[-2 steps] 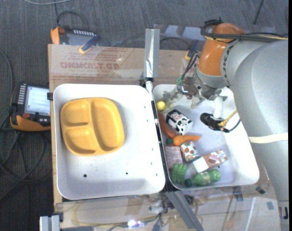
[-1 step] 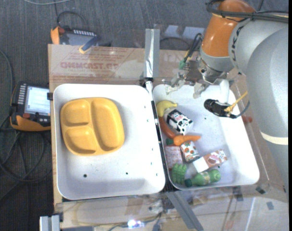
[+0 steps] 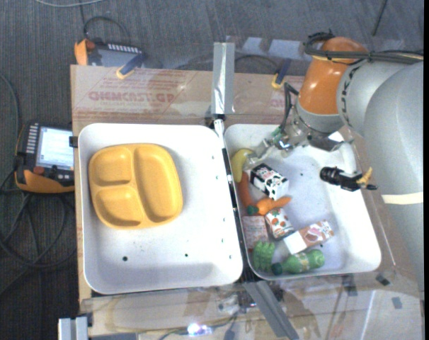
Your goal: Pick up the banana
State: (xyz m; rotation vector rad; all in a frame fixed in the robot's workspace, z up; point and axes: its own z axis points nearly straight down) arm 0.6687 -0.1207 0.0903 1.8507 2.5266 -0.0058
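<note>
The banana (image 3: 241, 163) is seen in the right bin (image 3: 356, 211), lying against that bin's left wall near its far left corner. Its long axis is judged to run roughly along that wall, from the far edge toward the near edge, with a slight curve. Just beside it, toward the middle of the bin, a black-and-white carton (image 3: 269, 180) is found, and an orange carrot (image 3: 267, 205) lies a little nearer the near edge.

The gripper (image 3: 277, 142) is held over the far part of the same bin, close to the banana and on its right, toward the far edge. Whether the fingers are spread or closed cannot be told from this view; nothing is seen between them, so no hold can be claimed.

The coming move is judged to turn on a short shift toward the left wall. A grasp across the banana's short width would be needed, and little room is left between wall and carton.
</note>
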